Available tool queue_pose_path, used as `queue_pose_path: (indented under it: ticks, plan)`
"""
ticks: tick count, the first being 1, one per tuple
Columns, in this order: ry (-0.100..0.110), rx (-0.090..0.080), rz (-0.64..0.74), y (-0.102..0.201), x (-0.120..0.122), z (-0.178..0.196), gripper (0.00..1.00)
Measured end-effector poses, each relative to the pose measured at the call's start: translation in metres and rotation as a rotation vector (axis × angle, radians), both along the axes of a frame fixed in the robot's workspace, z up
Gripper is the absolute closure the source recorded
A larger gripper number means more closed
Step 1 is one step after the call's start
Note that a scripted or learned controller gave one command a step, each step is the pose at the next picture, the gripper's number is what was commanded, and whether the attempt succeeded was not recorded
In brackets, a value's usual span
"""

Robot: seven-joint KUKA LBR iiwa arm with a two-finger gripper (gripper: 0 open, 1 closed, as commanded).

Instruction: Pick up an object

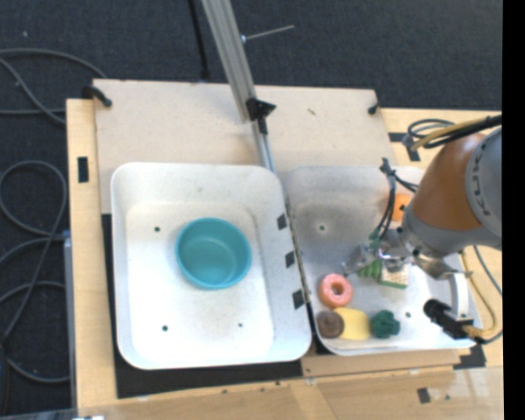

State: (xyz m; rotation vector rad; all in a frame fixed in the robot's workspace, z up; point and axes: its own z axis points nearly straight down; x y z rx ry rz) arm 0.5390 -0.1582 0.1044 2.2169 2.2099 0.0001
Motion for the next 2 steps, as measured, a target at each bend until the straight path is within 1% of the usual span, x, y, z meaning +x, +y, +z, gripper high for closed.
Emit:
queue_pose_path:
  ticks: [1,2]
  plan:
    - [-0.006,0.001,-0.005,-0.001,0.001,0.012,1.00]
    - [0.001,0.007,0.007,0.000,0.013,0.067,1.00]
